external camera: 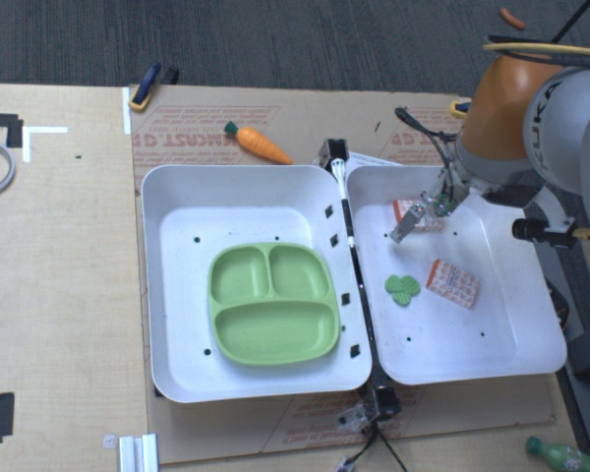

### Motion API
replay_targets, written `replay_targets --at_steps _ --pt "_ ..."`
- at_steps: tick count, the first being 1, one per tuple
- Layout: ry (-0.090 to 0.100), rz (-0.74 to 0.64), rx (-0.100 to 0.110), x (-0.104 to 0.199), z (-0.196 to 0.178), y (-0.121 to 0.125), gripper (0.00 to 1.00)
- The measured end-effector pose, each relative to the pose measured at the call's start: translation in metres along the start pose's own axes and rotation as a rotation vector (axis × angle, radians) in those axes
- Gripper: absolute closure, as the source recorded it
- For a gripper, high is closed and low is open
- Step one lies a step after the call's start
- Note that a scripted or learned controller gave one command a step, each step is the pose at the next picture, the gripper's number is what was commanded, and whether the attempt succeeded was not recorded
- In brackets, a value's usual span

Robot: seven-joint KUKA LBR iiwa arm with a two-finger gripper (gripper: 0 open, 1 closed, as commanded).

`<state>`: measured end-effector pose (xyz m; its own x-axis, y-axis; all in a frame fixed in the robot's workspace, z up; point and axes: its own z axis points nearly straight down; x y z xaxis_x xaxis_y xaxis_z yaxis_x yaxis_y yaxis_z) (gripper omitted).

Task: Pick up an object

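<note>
Plainly nothing is lifted yet. On the left, the green divided plate (273,304) lies flat in the left bin (167,264). In the right bin (501,347) a small green piece (403,290) and an orange-and-white packet (453,284) lie near each other, untouched. Farther back the gripper (413,218) hangs low beside another small packet (414,210); I cannot tell its state, so the grasp remains to be made. An orange carrot (260,144) rests on the cardboard-covered bench (206,126), dark carpet beyond.

A toy carrot (260,144) and a blue clip (145,86) lie on the cardboard (206,126) behind the bins.
</note>
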<state>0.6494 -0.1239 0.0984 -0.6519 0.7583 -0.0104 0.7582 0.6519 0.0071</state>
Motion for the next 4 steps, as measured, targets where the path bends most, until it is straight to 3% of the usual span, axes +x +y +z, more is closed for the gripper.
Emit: replay_targets --at_steps 1,2,3,4 --pt "-0.003 -0.156 -0.003 0.074 0.0 -0.047 0.0" --pt "-0.01 -0.152 -0.007 0.072 -0.011 -0.046 1.0" --pt "0.009 0.118 0.007 0.087 -0.112 0.009 1.0" --pt "0.008 0.118 0.007 0.087 -0.112 0.009 0.0"
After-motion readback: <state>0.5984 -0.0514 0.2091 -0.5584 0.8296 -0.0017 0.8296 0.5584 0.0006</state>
